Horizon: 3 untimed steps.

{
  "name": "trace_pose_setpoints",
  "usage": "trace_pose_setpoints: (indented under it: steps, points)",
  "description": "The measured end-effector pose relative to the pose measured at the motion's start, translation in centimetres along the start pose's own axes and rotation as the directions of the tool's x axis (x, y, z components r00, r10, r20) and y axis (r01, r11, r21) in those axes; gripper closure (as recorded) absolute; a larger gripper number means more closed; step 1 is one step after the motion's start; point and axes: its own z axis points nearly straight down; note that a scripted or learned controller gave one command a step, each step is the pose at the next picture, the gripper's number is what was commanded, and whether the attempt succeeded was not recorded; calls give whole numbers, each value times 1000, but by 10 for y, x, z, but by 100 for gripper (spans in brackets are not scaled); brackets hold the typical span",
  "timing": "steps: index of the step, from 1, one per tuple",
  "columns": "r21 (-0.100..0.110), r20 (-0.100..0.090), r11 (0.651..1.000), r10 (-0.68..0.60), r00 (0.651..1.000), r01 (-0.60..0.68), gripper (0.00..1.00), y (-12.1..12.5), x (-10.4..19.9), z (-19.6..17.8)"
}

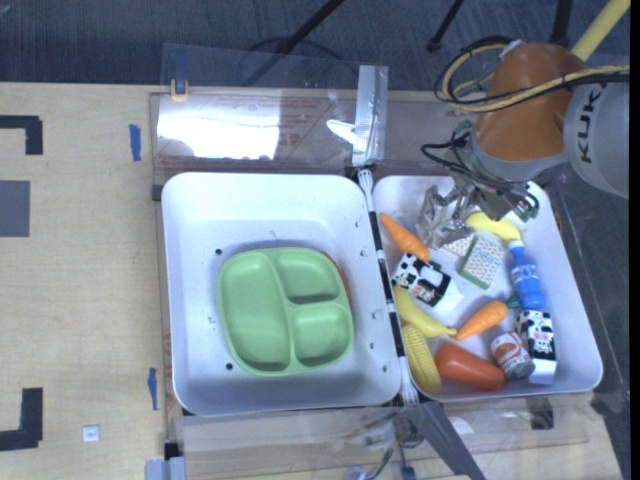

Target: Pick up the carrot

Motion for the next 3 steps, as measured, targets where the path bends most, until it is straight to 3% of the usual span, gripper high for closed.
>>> trace_pose_setpoints:
  steps: [1,2,3]
  points:
    - [-1,0,1000,0,1000,0,0,0,0,0]
    - [4,11,1000,4,1000,-4,100,-1,-3,-13]
    - [2,10,1000,5,1000,-5,0,-1,-2,-12]
